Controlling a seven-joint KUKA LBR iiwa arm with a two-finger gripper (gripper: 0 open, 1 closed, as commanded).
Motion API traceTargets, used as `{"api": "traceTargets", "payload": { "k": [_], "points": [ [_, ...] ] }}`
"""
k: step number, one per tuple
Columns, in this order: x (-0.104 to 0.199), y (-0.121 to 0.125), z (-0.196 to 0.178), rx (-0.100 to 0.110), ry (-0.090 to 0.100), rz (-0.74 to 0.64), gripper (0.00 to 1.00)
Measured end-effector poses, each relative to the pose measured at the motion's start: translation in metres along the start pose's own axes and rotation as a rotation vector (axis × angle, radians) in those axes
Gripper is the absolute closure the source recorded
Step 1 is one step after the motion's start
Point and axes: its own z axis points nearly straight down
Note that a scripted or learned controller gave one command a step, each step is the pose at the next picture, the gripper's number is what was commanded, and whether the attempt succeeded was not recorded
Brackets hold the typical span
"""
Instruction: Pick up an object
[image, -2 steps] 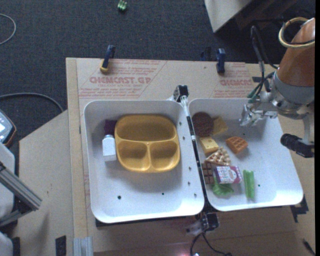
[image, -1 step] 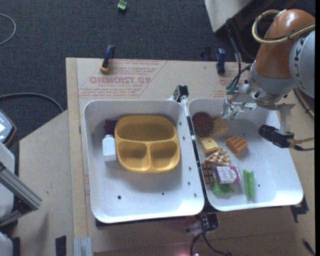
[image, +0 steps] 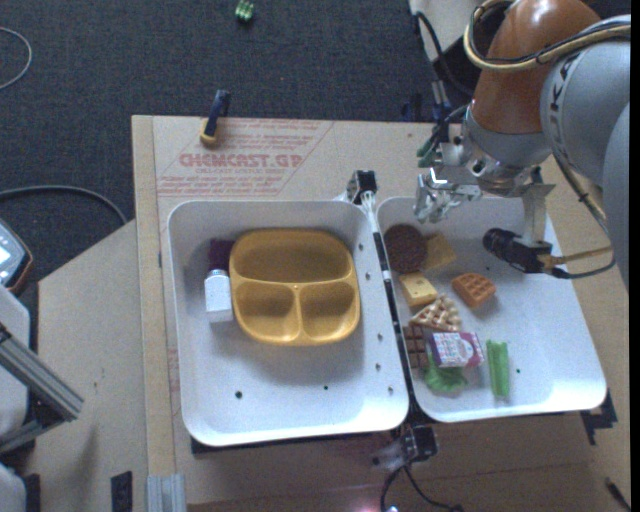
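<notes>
Left white plastic bin (image: 190, 330) is holding a yellow three-section plastic tray (image: 295, 285), with a small white bottle (image: 218, 294) sitting just beside its left edge. Right white bin (image: 560, 345) is carrying the toy food: round brown patty (image: 405, 247), yellow cheese cube (image: 419, 290), orange waffle (image: 474, 290), pink carton (image: 455, 349), green stick (image: 497, 366). Gripper (image: 437, 203) is hanging over that bin's top-left corner, nothing between its fingers, though I can't tell how wide they are.

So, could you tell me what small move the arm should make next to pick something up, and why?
Probably lower straight down a little. The pincer appears to hover over the right white bin's far corner, just above the round dark-brown cookie and tan square cracker, with nothing visible between its fingers, so a short descent should bring it onto one.
</notes>
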Motion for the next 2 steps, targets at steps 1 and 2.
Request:
{"api": "traceTargets", "payload": {
  "k": [1, 2],
  "points": [
    [0.056, 0.014, 0.014, 0.002, 0.001, -0.001, 1.0],
    [0.075, 0.023, -0.003, 0.0, 0.0, 0.002, 1.0]
  ]
}}
